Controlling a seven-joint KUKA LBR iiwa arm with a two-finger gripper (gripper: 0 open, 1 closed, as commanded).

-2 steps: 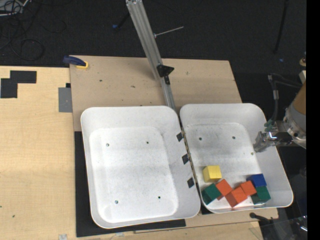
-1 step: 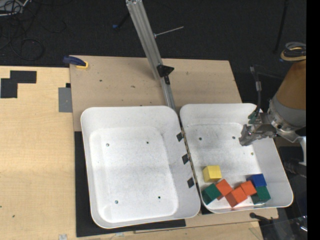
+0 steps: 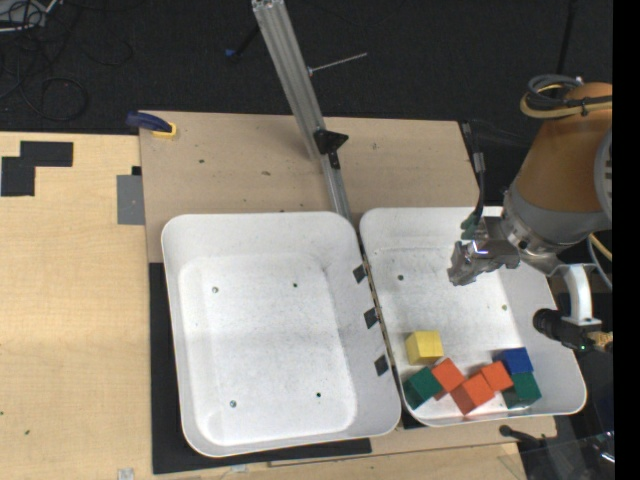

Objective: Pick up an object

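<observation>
The bench point(image 3: 250, 158) is bare light-brown board, and two shallow white bins sit side by side on it over a dark mat that shows along their left and near edges. The left bin point(image 3: 190, 268) has a speckled white floor with a few small dark dots. The right bin point(image 3: 420, 238) carries a cluster of small blocks in its near end: a yellow block point(image 3: 424, 346) stands nearest the divide between the bins, with a green block point(image 3: 422, 385) and an orange block point(image 3: 448, 374) just beyond it toward the near rim. A larger orange block point(image 3: 478, 387) lies touching or just beside a blue block point(image 3: 516, 361), and a second green block point(image 3: 522, 392) sits by the near right corner.

The gripper point(image 3: 466, 264) hangs over the far half of the right bin, well apart from the blocks, below the arm's orange band point(image 3: 565, 168). Whether its jaws are apart or together cannot be told from this angle; nothing shows between them.

A slanted aluminium rail point(image 3: 297, 83) rises from the bench's far side above the gap between the bins. To the left lies a paler wooden surface point(image 3: 60, 298) with black patches, and beyond the bench is dark floor point(image 3: 150, 38) with loose cables.
</observation>
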